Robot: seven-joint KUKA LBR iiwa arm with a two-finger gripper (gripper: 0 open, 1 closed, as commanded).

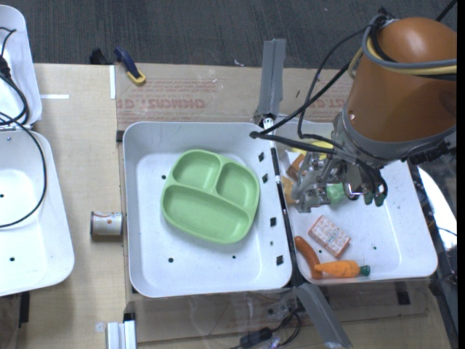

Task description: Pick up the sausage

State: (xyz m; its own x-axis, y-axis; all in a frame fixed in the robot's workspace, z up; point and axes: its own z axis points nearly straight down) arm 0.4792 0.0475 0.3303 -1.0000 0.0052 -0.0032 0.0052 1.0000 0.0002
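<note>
Tool (314,187) metallic, over right bin (407,267); smooth curved sausage (306,251) near carrot (338,269).

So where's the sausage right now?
The sausage lies near the front edge of the right bin, by its left wall, touching the carrot, just below-left of the pink cracker.

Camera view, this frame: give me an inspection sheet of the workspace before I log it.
Surface: two white bins side by side on a wooden bench.
Job's things: sausage near the right bin's front left corner, untouched.
Clutter: carrot, cracker block; green plate in the left bin.
Grippers: gripper over the right bin's back left, fingers unclear.
Cables: black cables along the arm.
Surroundings: small can left of the bins.
</note>
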